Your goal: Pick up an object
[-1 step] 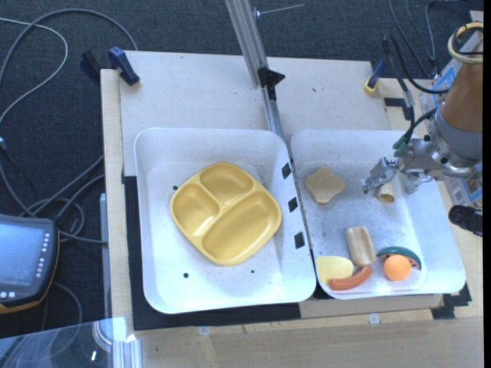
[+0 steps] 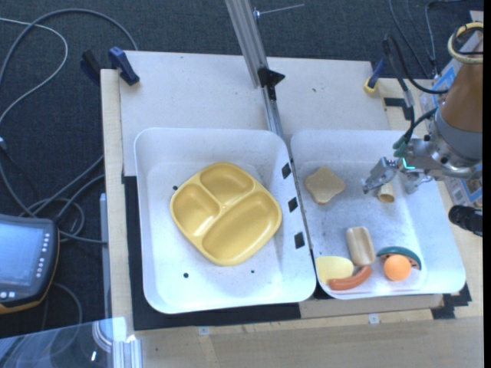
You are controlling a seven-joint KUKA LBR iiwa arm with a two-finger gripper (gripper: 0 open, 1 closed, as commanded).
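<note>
Left, a yellow divided plate (image 2: 225, 223) in its bin (image 2: 153, 198); fingers (image 2: 377, 176) seemingly pinching a small beige piece (image 2: 386, 193).

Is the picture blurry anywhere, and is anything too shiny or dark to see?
In the camera view, light is even and soft; the yellow plate and the orange ball look fairly sharp with faint shadows. The claw is small and a bit fuzzy, so its details are hard to read. The white bins are bright without hiding anything. The dark floor around the bench loses detail.
</note>
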